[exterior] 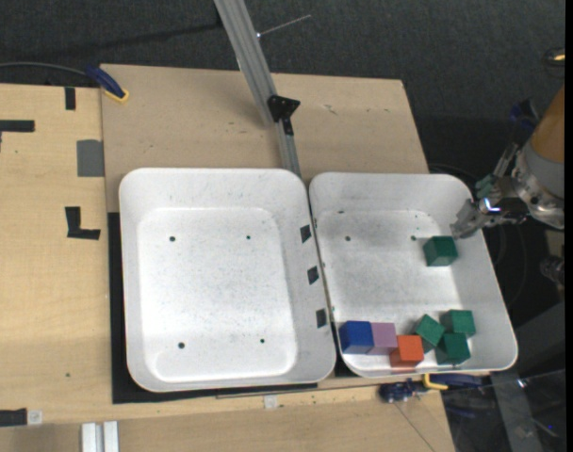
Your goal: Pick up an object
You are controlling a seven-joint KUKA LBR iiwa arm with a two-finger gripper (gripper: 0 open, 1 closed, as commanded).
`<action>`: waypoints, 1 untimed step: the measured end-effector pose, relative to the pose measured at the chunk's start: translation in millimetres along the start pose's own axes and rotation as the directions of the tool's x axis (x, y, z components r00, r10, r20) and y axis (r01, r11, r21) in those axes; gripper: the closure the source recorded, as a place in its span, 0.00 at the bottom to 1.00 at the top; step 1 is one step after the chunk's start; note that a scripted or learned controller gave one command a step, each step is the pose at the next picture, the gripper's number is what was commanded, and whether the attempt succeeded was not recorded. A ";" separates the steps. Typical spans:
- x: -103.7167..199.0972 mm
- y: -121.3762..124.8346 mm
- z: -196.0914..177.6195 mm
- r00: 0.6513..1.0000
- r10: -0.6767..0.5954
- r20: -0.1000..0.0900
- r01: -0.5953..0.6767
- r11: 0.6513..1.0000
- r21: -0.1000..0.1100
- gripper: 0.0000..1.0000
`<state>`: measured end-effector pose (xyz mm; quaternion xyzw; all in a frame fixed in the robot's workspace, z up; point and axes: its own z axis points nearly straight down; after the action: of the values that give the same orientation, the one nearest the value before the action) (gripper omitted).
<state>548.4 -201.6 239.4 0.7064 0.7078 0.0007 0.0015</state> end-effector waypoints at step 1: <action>54.1 13.8 10.5 1.000 -0.004 -0.003 0.004 1.000 0.004 1.00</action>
<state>562.1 -147.5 228.9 0.7049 0.7093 0.0000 -0.0010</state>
